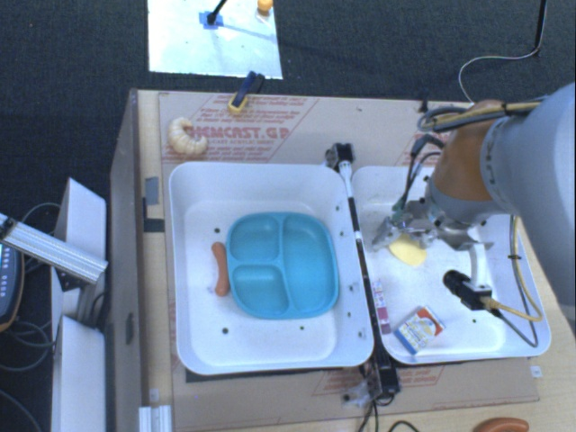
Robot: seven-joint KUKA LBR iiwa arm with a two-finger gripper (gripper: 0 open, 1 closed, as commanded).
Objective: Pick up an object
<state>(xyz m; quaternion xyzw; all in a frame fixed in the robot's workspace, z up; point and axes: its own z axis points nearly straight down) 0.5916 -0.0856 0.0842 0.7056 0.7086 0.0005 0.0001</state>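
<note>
1. Camera view puts the two-finger gripper (402, 234) low in the right-hand shallow white bin (513, 345), at that bin's left side; whether it is released or clenched I cannot tell, since the wrist hides it.
2. Touching or just beneath it lies a small pale yellow wedge-shaped object (409, 253), the likeliest target. It looks light and perhaps soft, like foam or toy food, so a gentle pinch across its short sides seems best; its smooth skin may slip.
3. Farther toward the front of the same bin sits a small printed cardboard box (419, 328), light and stiff, with flat faces that would be easy to clamp.
4. Across the divider, the left white bin (193, 354) holds a turquoise plastic divided plate (281, 264) and, just beside its left edge, an orange sausage-shaped toy (220, 269).
</note>
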